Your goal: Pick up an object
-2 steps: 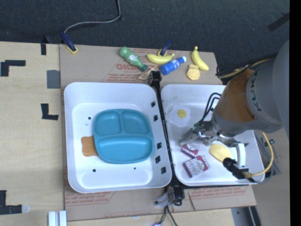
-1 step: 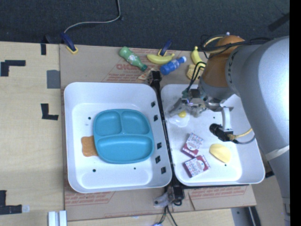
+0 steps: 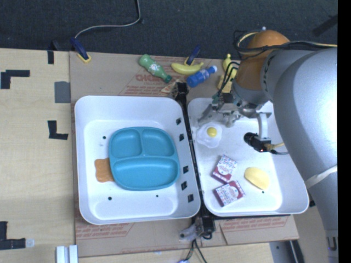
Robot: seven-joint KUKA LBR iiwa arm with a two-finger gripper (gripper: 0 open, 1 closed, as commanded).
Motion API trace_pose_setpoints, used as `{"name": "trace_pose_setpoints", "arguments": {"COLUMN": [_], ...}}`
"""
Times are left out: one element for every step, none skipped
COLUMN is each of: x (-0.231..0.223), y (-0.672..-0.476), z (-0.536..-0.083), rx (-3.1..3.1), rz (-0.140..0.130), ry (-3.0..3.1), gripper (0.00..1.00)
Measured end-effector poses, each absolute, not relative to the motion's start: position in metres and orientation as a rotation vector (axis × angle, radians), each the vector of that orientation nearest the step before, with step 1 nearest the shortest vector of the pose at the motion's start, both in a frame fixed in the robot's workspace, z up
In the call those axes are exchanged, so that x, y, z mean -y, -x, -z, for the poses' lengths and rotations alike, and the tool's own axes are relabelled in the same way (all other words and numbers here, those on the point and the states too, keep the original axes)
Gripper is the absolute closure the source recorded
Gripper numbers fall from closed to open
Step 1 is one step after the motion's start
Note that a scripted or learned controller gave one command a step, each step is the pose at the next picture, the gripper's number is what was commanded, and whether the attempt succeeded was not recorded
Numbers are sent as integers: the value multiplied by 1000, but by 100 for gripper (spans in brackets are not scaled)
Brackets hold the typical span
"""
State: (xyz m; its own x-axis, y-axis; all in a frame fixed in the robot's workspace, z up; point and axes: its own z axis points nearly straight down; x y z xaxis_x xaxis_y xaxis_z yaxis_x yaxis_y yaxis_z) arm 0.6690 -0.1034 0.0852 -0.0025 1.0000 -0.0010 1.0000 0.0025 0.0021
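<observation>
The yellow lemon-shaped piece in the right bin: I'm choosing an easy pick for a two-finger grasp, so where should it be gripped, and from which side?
Take the yellow lemon-shaped piece across its short width at the middle, coming straight down from above. It lies flat on the right bin floor, a rounded oval with its long axis running upper left to lower right. The red packets to its left lie apart from it, so fingers probably have room on both sides.

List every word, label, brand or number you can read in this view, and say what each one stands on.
Red printing on the cardboard sheet behind the bins: too blurred to read.
Red printing on the cardboard's front edge: too small to read.
Two red-and-white packets in the right bin: print blurred, unreadable.
Green bottle and blue bottle: labels unreadable.
No text can be read anywhere.
</observation>
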Motion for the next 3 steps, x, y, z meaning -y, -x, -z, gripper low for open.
{"name": "trace_pose_setpoints", "arguments": {"x": [106,106,106], "y": [-654,-656,-656], "z": [-86,-98,-98], "rx": [-2222,-2219,-2219], "rz": [2,-3,-2], "ry": [-2218,-2214,-2214], "gripper": [0,100,0]}}
